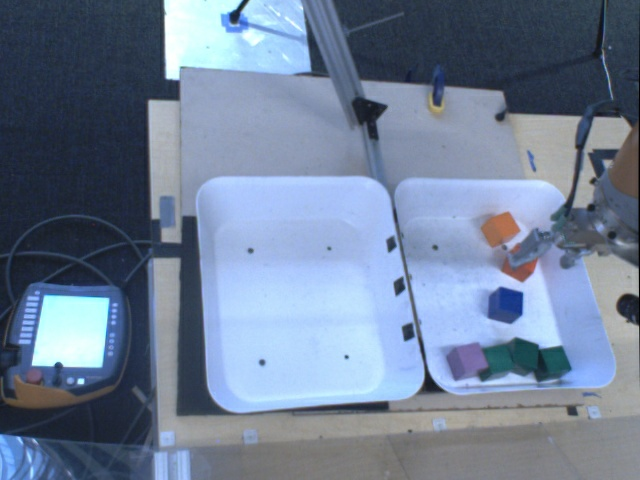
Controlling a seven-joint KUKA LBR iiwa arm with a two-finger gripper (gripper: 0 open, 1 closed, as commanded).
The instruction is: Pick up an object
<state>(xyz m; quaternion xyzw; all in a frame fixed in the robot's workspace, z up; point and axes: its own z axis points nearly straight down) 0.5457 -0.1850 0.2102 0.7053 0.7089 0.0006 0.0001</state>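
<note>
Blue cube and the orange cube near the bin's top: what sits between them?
In the camera view, the gripper and a red-orange block at its tip lie between the blue cube and orange cube.

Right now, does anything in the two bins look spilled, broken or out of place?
Nothing stands out. The blocks lie loose in the right bin: orange block, blue block, purple block, green blocks. The pincer is over a red-orange block.

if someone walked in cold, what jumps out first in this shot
Bright blocks clustered in the right bin: an orange block near the top, a blue block mid-bin, and a purple block beside green blocks along the near edge. The tool reaches in from the right, over a red-orange block just below the orange one.
</note>
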